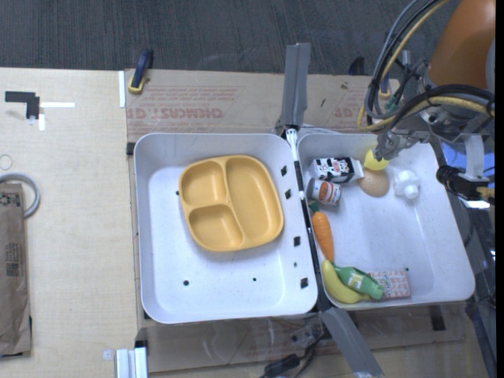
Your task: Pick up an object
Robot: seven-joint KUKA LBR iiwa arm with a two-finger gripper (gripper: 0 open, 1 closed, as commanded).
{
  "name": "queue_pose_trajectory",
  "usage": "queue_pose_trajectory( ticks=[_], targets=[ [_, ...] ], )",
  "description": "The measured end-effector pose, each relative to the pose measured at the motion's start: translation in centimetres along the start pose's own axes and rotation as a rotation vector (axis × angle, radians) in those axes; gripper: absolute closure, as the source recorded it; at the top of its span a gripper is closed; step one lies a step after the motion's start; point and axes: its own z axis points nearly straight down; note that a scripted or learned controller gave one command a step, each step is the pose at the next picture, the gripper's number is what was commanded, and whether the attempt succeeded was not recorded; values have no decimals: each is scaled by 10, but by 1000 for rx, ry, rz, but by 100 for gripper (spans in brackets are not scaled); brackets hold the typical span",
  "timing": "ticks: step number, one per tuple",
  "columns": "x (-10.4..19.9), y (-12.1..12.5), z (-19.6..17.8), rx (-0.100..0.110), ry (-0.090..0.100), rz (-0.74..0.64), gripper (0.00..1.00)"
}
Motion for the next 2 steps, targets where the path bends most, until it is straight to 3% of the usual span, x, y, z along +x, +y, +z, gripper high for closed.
queue_pose_trajectory(
  ticks=[1,2],
  targets=[
    [-20,44,83,-1,-2,32,0],
    [-74,44,114,-2,-2,17,0]
  ],
)
